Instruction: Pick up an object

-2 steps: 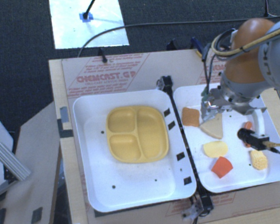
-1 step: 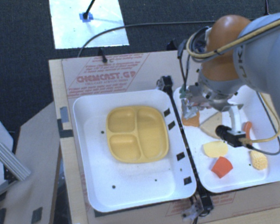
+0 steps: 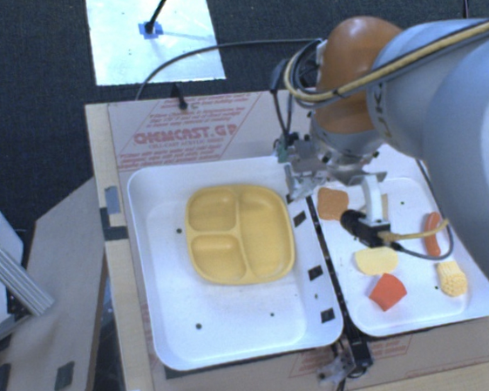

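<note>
Camera view, gripper (image 3: 333,174) by orange square (image 3: 333,202) in right bin (image 3: 421,317), its opening cannot be told

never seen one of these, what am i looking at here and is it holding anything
One camera looks down at a slant on a bench. The big grey and orange shape at right is a robot arm; its gripper hangs low near the divide between two white bins. The left bin holds a yellow divided plate. The right bin holds small food-like pieces: a brown square, a pale yellow piece, a red block, a corn cob, an orange stick. Nothing can be seen held.
</note>
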### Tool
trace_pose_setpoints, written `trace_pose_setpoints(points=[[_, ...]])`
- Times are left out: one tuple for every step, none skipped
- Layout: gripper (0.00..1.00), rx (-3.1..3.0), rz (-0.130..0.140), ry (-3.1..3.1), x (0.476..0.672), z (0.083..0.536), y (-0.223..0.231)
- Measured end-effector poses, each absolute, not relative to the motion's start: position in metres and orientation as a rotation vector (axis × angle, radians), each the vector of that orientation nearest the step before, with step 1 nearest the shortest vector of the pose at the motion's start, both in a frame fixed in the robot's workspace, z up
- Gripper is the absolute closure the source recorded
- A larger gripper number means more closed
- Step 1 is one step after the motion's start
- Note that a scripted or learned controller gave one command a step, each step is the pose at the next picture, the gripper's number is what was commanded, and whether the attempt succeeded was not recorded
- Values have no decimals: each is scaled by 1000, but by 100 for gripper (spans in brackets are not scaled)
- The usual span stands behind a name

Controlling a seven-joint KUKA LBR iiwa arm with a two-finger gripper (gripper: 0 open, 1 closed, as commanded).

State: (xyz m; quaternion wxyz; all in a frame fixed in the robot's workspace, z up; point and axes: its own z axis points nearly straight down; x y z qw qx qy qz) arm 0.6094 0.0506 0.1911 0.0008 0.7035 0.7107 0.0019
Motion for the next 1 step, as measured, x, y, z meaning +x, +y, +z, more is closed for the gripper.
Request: trace_pose_setpoints(points=[[100,2210,7,2231,623,212,103]])
